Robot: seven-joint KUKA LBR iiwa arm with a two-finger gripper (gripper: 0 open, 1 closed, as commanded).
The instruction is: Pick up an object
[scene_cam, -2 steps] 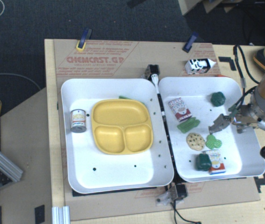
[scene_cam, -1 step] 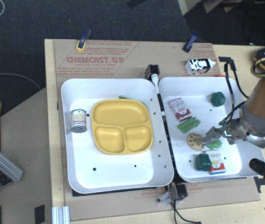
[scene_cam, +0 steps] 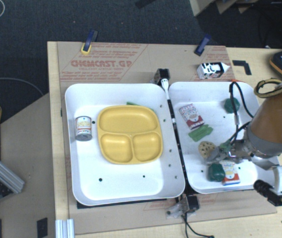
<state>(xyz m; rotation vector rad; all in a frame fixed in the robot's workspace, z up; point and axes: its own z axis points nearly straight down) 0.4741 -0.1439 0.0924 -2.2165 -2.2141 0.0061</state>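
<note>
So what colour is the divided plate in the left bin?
Yellow, plain with no pattern: the divided plate, seen in the camera view.

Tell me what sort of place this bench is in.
Probably a robotics lab or test cell. A robot arm reaches over two white bins holding odd items such as a yellow divided plate and a small can, the bench board is clamped down, and cables trail around.

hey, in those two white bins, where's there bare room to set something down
Left bin: open floor along the front below the yellow divided plate, and a smaller strip in front of the small can. Right bin: crowded around the gripper, cookie and green block; some bare floor beside the snack packet.
</note>
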